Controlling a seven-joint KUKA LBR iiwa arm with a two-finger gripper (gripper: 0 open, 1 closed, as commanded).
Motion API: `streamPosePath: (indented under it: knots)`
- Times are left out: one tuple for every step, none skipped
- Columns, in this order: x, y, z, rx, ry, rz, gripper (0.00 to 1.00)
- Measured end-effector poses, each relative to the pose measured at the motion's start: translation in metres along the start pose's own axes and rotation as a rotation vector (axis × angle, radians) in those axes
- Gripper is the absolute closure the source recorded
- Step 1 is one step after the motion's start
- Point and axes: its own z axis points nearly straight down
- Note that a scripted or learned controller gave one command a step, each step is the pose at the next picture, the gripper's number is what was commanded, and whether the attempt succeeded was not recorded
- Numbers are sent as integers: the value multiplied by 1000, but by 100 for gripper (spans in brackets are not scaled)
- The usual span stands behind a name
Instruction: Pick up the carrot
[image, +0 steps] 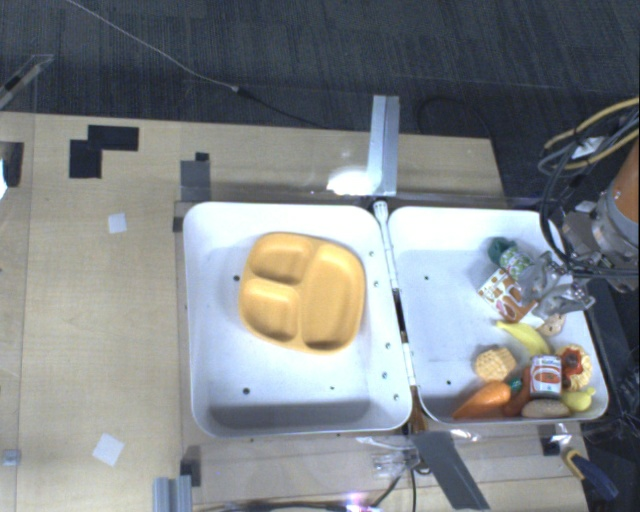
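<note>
The orange carrot (483, 398) lies along the front wall of the right bin (440, 300), its tip pointing left, next to several other toy foods. My gripper (553, 293) hangs over the right side of that bin, well behind and to the right of the carrot, close above a yellow banana (525, 336) and a printed packet (503, 287). Nothing of the carrot is near the gripper.
Crowded around the carrot are a bumpy yellow corn piece (495, 362), a red-labelled can (546, 375), a brown item (545, 408) and a lemon (579, 400). A green-topped item (501, 248) sits further back. The left bin (215, 330) holds a yellow divided plate (302, 291).
</note>
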Motion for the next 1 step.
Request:
streamPosePath:
  knots:
    - [-1, 2, 3, -6, 2, -2, 0]
